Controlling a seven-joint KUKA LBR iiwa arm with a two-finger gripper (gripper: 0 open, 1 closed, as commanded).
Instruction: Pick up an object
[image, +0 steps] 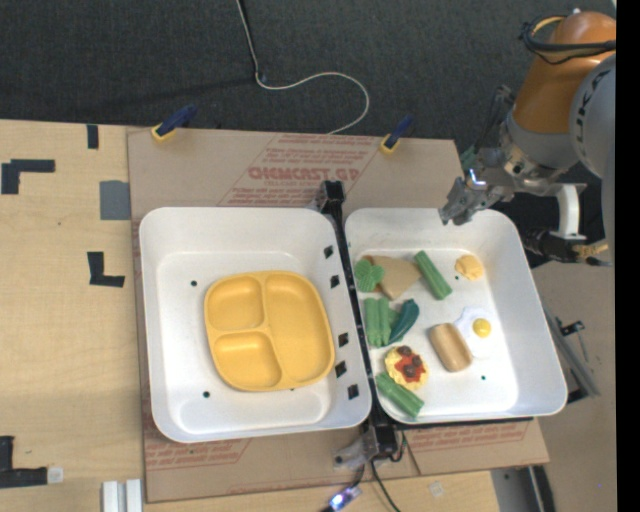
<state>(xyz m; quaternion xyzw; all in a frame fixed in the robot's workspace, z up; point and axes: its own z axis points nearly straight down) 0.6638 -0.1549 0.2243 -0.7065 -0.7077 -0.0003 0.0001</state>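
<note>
Hovering gripper (458, 212) at upper right of frame, over right bin (520, 262) rim; finger state unclear. Approaching; needing descent onto toy food (432, 274).

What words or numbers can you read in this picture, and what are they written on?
Red printing on the cardboard sheet under the bins: upside down and too blurred to read.
More red printing on the cardboard's near edge: too faint to read.
No readable text elsewhere: none on the yellow plate, toy food or gripper.
</note>
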